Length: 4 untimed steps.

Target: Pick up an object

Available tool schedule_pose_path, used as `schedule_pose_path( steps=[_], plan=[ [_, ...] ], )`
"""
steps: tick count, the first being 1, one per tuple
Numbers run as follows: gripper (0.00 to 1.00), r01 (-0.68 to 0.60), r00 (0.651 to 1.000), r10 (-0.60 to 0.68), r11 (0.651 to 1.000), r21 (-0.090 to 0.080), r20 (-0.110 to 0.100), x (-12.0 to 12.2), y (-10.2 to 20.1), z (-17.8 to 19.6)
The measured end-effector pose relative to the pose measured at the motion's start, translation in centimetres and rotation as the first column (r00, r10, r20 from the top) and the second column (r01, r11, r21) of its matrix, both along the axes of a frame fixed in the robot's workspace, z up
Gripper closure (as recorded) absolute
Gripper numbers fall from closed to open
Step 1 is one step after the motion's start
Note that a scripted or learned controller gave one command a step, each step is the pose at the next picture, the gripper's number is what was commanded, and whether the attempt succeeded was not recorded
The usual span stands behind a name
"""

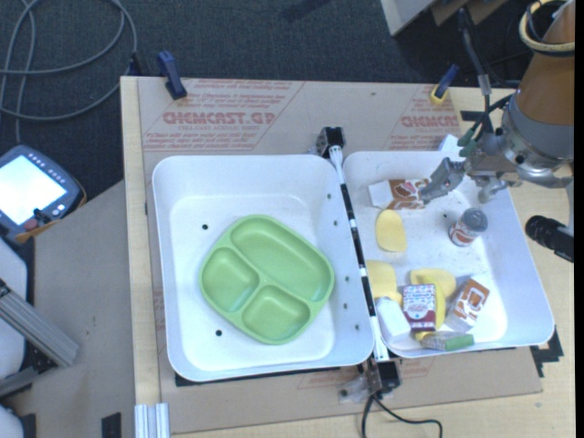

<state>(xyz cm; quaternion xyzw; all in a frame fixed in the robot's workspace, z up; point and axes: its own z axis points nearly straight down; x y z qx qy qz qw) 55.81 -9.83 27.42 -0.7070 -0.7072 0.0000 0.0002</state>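
Pick not done yet: gripper (449, 177) sits low at right bin's (534, 286) far edge beside a brown packet (402, 192), grip state can't tell, nothing visibly held; other items lie near bin's front edge.

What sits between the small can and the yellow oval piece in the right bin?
Nothing: bare white bin floor separates the small can from the yellow oval piece, per the camera view.

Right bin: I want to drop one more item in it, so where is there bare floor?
The right bin has bare floor along its right side, between the small can and the right wall. Its near end is crowded with packets. The gripper hangs over the far end, by a brown packet.
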Motion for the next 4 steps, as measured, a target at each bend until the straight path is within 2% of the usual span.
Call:
schedule_pose_path(
  steps=[1, 2, 3, 4],
  plan=[
    [0.00, 0.001, 1.000, -0.001, 1.000, 0.000, -0.002, 5.0, -1.6, -11.1],
    [0.00, 0.001, 1.000, -0.001, 1.000, 0.000, -0.001, 2.8, -0.2, -19.0],
    [0.00, 0.001, 1.000, -0.001, 1.000, 0.001, -0.002, 1.2, 0.6, -19.0],
    [0.00, 0.001, 1.000, -0.001, 1.000, 0.000, 0.001, 1.8, 0.5, -19.0]
  ],
)
